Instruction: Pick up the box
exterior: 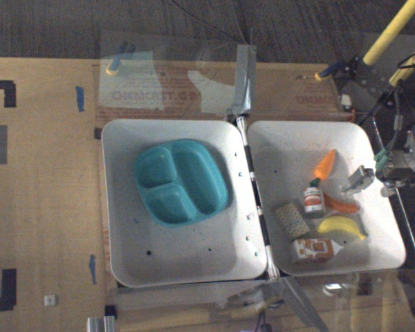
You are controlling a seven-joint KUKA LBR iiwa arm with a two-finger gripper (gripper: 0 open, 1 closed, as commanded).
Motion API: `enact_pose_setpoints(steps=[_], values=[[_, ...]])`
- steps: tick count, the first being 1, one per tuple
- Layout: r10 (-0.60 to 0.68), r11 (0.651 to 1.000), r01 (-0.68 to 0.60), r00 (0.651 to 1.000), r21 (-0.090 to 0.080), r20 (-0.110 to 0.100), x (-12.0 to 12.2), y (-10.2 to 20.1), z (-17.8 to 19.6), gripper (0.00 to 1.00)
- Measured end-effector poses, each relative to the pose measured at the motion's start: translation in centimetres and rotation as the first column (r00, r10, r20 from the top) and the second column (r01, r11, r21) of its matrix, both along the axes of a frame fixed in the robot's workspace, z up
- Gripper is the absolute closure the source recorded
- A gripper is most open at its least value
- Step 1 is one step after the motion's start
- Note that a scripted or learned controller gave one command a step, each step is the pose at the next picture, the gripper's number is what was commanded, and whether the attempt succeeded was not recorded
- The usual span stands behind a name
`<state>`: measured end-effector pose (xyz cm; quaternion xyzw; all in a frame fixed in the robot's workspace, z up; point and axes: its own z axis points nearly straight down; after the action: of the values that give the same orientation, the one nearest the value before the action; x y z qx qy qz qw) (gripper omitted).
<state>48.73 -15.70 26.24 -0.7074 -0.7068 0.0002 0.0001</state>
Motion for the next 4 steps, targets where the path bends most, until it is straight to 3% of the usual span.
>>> enact_pose_setpoints(steps=[1,2,3,4], values=[[-0.03,1.0,0.03,1.0,0.001,-0.002,2.0,6.6,-11.6,0.0],[0.178,0.984,-0.178,0.984,0.002,0.011,4.8,6.5,-16.7,0.0],[0.117,0.993,-0.117,0.993,-0.001,0.032,3.8,6.4,-16.6,0.0],[-0.051,0.999,0.051,0.998,0.007,0.03,3.1,6.3,-16.6,0.0]])
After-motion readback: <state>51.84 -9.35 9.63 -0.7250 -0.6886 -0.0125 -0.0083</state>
